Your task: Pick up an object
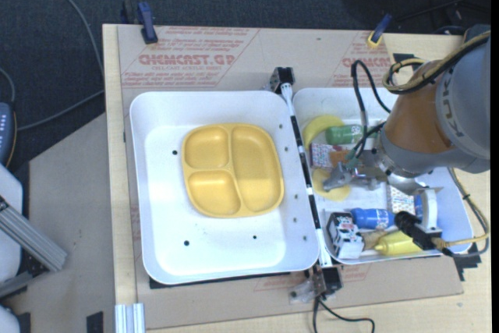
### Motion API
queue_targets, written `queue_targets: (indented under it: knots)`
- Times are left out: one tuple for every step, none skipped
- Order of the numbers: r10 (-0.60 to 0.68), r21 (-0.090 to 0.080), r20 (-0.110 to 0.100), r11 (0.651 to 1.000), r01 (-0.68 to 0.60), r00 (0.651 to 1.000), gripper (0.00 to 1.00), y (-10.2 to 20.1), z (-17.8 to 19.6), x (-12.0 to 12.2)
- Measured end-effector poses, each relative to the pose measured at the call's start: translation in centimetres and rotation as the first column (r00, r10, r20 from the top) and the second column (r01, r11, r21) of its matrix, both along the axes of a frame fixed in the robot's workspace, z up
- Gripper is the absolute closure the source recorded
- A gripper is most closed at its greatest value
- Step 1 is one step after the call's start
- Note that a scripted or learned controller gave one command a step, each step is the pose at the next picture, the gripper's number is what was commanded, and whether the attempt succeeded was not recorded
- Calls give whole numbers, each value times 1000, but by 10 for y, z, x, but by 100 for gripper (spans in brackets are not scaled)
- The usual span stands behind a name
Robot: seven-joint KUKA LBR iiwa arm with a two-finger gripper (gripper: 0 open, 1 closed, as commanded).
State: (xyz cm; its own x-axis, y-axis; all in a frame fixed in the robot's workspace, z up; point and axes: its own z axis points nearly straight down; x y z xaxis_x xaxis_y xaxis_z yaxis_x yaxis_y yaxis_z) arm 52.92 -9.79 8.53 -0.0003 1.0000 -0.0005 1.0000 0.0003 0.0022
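The robot arm (pixel 437 121) comes in from the right and bends down into the right bin (pixel 460 207). Its gripper (pixel 343 177) sits low in the middle of this bin, right in the pile of small things. I cannot tell if it is open or closed, because the metal parts and the clutter blur together there. I cannot see anything clearly held by it.

The things to pick lie all around the gripper. A yellow round thing (pixel 318 127) and a green thing (pixel 341 135) lie just behind it, toward the far wall of the right bin. A blue tube (pixel 371 217) lies just in front of it, with its long side running left to right. A yellow bottle (pixel 396 245) lies near the front wall, also lying left to right. A small black and white thing (pixel 343 230) sits in the front left corner.

The closest things look to be the ones right under the gripper, but they are too mixed up to name.

There is not much room. The wall between the two bins is just left of the gripper, so a move that way could bump it. The left bin (pixel 156 168) holds a yellow tray (pixel 232 169) with three parts, well apart from the gripper.
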Motion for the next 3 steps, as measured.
queue_targets:
  knots:
    - [1,0,-1,1000,-1,1000,0,-4,0,48]
    - [1,-1,-1,1000,-1,1000,0,5,0,49]
    - [2,-1,0,1000,-2,1000,100,5,10,50]
